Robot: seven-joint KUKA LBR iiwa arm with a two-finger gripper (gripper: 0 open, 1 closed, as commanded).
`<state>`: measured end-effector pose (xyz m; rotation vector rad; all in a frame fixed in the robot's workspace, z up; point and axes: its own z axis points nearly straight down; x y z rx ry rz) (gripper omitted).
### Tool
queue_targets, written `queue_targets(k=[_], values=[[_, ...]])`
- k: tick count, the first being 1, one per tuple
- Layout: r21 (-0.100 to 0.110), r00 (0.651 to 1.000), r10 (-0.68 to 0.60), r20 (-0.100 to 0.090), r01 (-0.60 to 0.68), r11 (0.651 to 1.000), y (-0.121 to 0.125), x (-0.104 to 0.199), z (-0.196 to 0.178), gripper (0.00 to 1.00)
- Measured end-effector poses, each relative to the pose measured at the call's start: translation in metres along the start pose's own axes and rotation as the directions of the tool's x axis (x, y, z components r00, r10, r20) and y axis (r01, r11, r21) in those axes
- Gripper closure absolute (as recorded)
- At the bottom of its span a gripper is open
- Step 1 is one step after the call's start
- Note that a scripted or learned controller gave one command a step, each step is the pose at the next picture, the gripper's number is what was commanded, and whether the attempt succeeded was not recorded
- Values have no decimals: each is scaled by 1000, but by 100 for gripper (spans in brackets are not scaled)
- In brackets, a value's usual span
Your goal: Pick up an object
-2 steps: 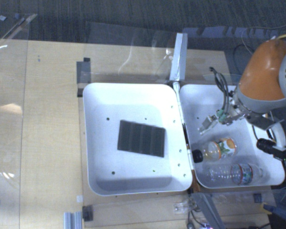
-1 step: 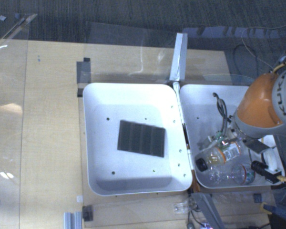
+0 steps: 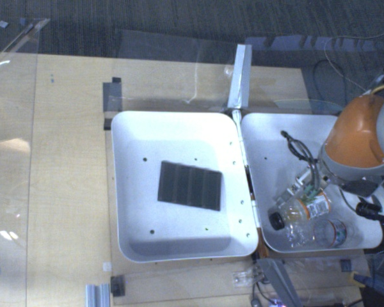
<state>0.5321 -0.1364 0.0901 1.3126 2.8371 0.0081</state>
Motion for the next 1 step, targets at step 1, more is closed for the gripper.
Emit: queue_targets(k=[1], values=[[-6, 1000, 2, 4, -2, 1000, 3, -1, -13, 100]])
